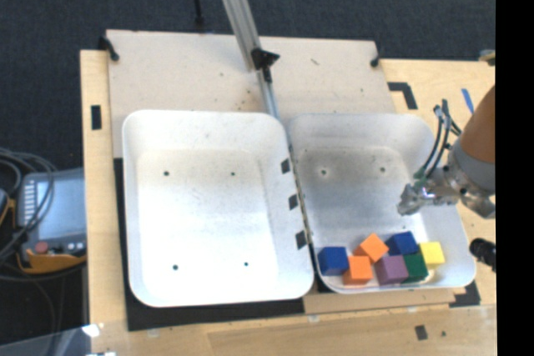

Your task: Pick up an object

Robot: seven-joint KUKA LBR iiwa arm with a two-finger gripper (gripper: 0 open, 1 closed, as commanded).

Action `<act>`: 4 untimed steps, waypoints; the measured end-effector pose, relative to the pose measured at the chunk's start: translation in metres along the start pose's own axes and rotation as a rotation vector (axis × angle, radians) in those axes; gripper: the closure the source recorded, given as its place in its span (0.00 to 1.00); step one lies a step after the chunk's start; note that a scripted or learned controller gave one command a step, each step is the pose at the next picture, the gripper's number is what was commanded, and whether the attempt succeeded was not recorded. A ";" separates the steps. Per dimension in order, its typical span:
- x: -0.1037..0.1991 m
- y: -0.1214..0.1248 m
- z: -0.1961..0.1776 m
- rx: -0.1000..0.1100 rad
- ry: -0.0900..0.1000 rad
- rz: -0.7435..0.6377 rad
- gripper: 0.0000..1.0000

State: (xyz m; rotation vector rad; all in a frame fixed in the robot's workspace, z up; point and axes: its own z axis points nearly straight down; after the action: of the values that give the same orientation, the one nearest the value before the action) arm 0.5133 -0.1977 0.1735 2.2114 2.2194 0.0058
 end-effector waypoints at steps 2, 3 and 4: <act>-0.005 -0.003 -0.101 0.002 0.001 -0.002 1.00; 0.041 -0.003 -0.100 0.007 0.003 -0.002 1.00; 0.088 0.000 -0.087 0.008 0.004 -0.003 1.00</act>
State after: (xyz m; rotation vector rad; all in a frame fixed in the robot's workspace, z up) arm 0.5125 -0.1093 0.2606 2.2144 2.2283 0.0007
